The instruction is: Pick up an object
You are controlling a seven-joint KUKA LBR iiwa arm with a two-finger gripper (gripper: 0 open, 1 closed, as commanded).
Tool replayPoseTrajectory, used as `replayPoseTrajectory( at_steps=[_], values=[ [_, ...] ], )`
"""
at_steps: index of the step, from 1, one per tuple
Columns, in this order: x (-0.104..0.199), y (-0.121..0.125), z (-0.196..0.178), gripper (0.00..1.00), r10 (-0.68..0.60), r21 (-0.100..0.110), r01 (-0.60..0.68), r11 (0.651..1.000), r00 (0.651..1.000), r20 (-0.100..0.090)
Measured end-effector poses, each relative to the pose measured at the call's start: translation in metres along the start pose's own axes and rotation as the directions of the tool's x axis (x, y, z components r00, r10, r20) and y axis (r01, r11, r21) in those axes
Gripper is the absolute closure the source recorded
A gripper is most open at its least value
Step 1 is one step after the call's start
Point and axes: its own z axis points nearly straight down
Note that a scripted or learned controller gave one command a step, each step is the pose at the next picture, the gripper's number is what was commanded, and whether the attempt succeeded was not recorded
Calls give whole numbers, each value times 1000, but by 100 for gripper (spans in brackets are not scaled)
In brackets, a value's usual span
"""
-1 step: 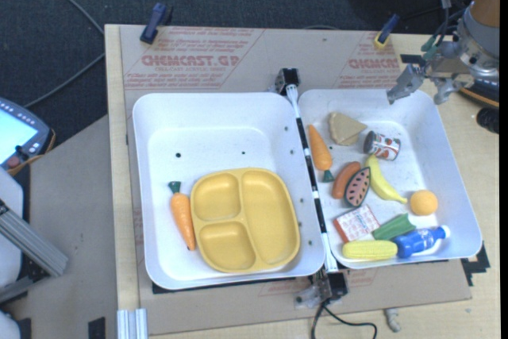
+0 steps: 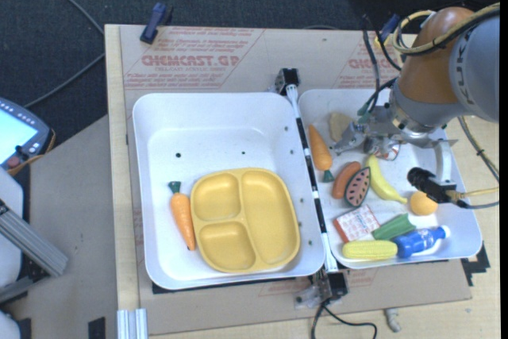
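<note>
Your hand (image 2: 371, 143) hangs low over the back half of the right bin (image 2: 468, 238), as the view lays it out. No object can be seen in its grip. You cannot tell whether it is apart or together, because the wrist and arm (image 2: 444, 59) cover it from above.

Nearest to it is a banana (image 2: 385, 180), whose upper end lies just beside the hand. A pale lump (image 2: 340, 124) at the back is partly hidden by the hand and too unclear to name. A carrot (image 2: 320, 148) lies along this bin's left wall. In front of it a sausage (image 2: 347, 179) and a melon slice (image 2: 360, 186) touch. An orange ball (image 2: 423, 204) sits near the banana's lower end, its top edge covered by robot parts.

Along the front wall you have a crowd: a packet (image 2: 357, 224), a green piece (image 2: 394, 227), a blue bottle (image 2: 421, 240) and a corn cob (image 2: 369, 251), packed close together. Open floor here is scarce.

The left bin (image 2: 159, 139) gives you more room. A yellow plate (image 2: 242, 218) fills its front, a second carrot (image 2: 182, 220) lies just beside the plate's left edge, and the back half is open floor. Both bins sit well inside the worktop (image 2: 198, 52).
</note>
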Motion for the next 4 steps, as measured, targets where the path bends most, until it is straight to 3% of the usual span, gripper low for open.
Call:
replayPoseTrajectory(
  at_steps=[1, 2, 3, 4],
  values=[
    [6, -100, 28, 0, 2, 0, -2, 1000, 1000, 0],
    [8, -34, 37, 0, 0, -3, 0, 1000, 1000, 1],
    [17, -65, 37, 0, 2, 0, -2, 1000, 1000, 0],
    [13, -2, 37, 0, 0, -3, 0, 1000, 1000, 1]
  ],
)
